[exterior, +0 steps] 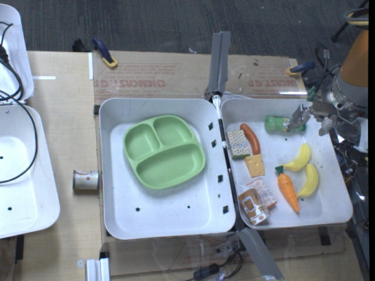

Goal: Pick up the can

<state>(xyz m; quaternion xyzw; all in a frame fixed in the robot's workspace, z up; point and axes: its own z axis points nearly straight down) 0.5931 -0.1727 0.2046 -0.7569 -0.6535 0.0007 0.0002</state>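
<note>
The can (86,181) is small and silver with a reddish label. It lies on its side on the wooden bench, just outside the left wall of the left bin (111,174). My gripper (297,119) hangs over the far end of the right bin (328,215), far to the right of the can. Its tip is right against a green toy (274,123) lying there. The grey arm with its orange band (358,63) comes in from the right edge.
A green divided plate (165,151) lies in the left bin. The right bin holds a sausage (250,138), a sponge block (237,143), a cheese piece (255,166), a carrot (287,192), two bananas (299,158) and a snack packet (255,206). A white tray (23,174) lies at the far left.
</note>
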